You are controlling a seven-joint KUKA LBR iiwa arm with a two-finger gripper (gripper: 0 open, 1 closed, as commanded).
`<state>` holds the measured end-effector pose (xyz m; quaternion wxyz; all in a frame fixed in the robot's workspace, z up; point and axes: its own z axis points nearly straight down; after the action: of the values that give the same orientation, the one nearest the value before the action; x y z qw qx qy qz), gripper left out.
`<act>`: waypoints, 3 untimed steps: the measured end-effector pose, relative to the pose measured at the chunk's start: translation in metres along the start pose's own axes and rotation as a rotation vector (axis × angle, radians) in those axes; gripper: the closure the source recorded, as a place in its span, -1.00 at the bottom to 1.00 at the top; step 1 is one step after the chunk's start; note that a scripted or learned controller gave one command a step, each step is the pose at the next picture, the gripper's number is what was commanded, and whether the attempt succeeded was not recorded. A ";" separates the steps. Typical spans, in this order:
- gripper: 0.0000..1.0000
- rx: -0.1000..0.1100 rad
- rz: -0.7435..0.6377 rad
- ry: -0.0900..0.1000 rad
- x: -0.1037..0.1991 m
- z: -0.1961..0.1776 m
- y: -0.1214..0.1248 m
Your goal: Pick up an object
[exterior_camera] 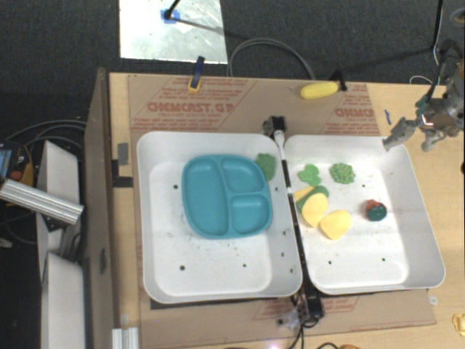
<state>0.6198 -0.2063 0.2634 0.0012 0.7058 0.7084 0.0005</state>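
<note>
Two white bins sit side by side, so picking can go from either. The left bin holds one blue divided tray with one green piece at its far right corner. The right bin gathers five candidates: two yellow pieces, two green ones, one small red-green item. The gripper hangs over that bin's far right corner, carrying nothing; its finger spread I cannot tell.

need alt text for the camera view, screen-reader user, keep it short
Two shallow white bins sit side by side on a bench: the left bin holds a blue divided tray, the right bin a cluster of small green and yellow pieces and a red-green piece. The arm's end effector hangs over the right bin's far right corner.
</note>
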 end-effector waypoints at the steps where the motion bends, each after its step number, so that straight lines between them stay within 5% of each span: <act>1: -1.00 0.013 0.003 0.005 0.007 0.131 -0.033; 2: -1.00 0.006 0.002 0.003 0.037 0.181 -0.056; 3: 1.00 -0.002 0.003 0.000 0.035 0.168 -0.053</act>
<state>0.5670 -0.1713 0.0956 0.0019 0.7070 0.7073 0.0012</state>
